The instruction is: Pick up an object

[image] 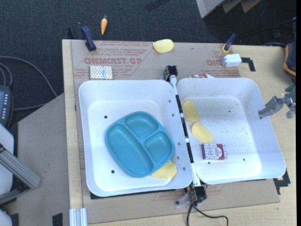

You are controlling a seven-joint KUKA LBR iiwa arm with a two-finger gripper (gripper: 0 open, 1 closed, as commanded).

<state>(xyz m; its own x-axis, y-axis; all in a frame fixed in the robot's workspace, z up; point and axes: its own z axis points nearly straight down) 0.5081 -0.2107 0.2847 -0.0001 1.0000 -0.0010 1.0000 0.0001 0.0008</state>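
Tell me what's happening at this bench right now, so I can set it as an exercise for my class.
A robot arm's tool sits at the right edge of the right bin, above the rim and holding nothing. In that bin lie two yellow pieces and a small red packet. The left bin holds a blue divided plate with another yellow piece at its lower corner. No pick has been made yet.

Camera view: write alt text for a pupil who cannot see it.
Two shallow white bins sit side by side on a bench: the left bin holds a blue divided plate and a yellow piece, the right bin two yellow pieces and a small red packet. The gripper hangs over the right bin's right rim.
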